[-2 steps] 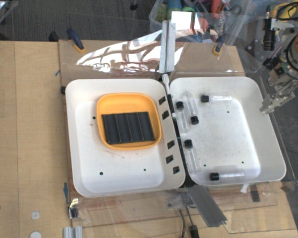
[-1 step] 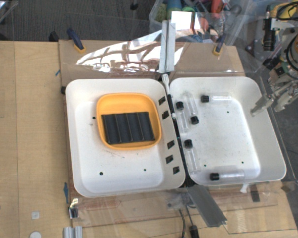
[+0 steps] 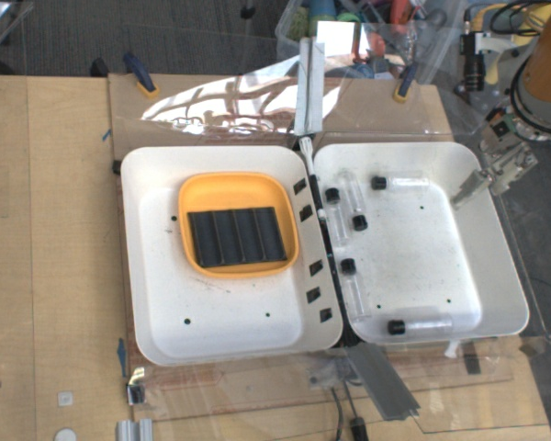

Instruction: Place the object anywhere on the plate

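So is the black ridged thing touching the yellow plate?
Touching. The camera view shows the black ridged thing lying flat inside the yellow plate, resting on its floor with yellow rim showing all around.

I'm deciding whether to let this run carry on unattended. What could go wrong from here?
Several clear tubes lie tight against the inner wall of the right bin, so a grasp there may fail. The black ridged block covers most of the plate; a round tube set beside it could roll off. The hand sits near the bin's rim and might clip it.
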Robot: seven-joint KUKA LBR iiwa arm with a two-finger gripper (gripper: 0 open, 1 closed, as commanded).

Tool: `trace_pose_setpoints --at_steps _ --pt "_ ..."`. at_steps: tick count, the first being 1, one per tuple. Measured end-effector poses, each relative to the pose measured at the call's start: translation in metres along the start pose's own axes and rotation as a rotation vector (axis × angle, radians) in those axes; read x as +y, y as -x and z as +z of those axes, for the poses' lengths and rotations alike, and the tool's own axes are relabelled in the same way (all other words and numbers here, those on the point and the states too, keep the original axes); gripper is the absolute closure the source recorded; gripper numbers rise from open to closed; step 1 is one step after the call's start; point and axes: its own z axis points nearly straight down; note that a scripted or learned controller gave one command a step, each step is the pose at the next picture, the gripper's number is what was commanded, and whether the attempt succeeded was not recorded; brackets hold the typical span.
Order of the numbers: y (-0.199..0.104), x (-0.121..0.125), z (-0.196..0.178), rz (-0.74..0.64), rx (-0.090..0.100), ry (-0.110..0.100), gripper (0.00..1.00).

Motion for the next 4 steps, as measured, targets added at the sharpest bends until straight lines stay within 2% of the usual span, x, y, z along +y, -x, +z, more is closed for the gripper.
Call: trace_pose_setpoints --at_steps 1,2,3,4 --pt "0.003 -0.002 -0.019 -0.078 0.001 0.000 0.00" --pt "0.015 -0.006 -0.027 -0.349 -0.001 0.001 0.00" --pt "0.006 -0.003 -0.026 -0.440 -0.001 0.002 0.00" --pt "0.019 -0.007 -0.021 -0.896 -0.001 0.002 0.00"
